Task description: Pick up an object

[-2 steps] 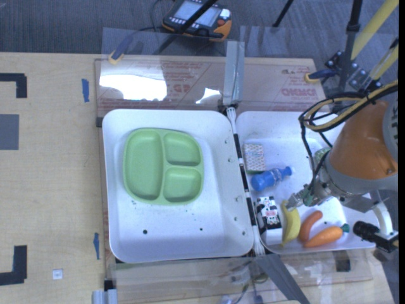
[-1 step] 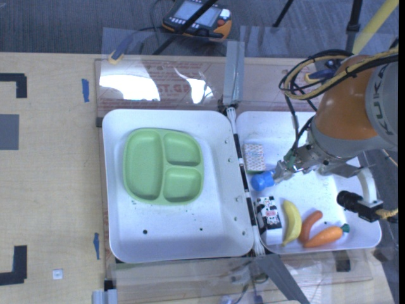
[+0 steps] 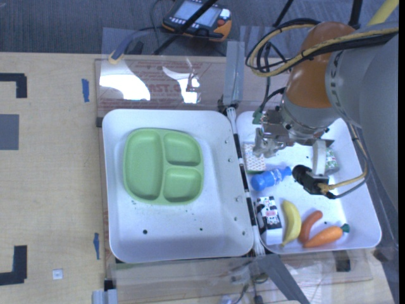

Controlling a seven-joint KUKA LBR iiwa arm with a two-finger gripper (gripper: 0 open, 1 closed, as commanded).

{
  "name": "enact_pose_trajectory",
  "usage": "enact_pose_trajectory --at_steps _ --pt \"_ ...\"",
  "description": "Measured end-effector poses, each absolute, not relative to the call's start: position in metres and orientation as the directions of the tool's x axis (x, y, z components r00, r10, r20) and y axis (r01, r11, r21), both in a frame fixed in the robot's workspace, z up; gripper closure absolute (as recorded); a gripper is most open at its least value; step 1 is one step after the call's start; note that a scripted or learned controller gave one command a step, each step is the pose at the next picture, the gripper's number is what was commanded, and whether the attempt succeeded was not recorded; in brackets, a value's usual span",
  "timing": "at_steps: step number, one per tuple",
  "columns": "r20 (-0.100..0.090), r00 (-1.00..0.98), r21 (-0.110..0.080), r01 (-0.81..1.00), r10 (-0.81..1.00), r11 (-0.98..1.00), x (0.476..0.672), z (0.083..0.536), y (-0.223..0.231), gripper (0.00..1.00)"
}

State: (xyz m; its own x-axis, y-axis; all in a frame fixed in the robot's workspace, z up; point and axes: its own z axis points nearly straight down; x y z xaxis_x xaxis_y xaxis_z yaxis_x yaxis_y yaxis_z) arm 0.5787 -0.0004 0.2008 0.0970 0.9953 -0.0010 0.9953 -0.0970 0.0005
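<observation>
My gripper (image 3: pixel 264 145) hangs over the back left part of the right bin (image 3: pixel 362 198), its fingers pointing down just above a small patterned packet (image 3: pixel 254 163). A blue bottle (image 3: pixel 269 177) lies right in front of the packet. Nearer the front of that bin lie a black-and-white carton (image 3: pixel 269 215), a yellow banana (image 3: pixel 291 221) and two orange carrots (image 3: pixel 319 230). A small green-and-white pack (image 3: pixel 331 162) sits at the right under the arm's cable.
The left bin (image 3: pixel 126 227) holds a green divided plate (image 3: pixel 163 165). A black cable end (image 3: pixel 308 178) hangs from the arm over the right bin's middle. A handheld device (image 3: pixel 196 16) lies beyond the bins at the back.
</observation>
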Motion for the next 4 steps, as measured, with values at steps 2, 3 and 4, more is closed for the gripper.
enact_pose_trajectory --at_steps 2,3,4 --pt "0.001 -0.116 -0.004 0.993 0.993 0.116 0.551 0.184 0.023 0.0" --pt "0.001 -0.058 -0.003 0.998 0.998 0.058 0.513 0.184 -0.053 0.0" --pt "-0.004 -0.181 0.031 0.983 0.983 0.181 0.503 0.112 -0.09 0.0"
